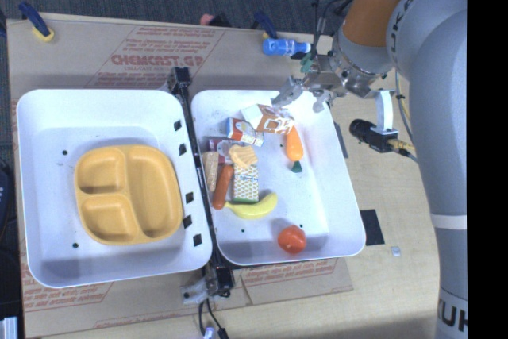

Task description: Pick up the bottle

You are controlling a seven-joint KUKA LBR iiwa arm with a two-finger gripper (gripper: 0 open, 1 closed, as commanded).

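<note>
The brown surface [159,52] holds two white bins. The right bin [337,194] has a pile of toy food. I cannot tell which thing in the pile is the bottle. The hand [292,95] hangs over the top of the pile, open, holding nothing. It should go down slowly and close on one thing only.

"CHEMCAST GP" in red on cardboard sheet [159,52].
</note>
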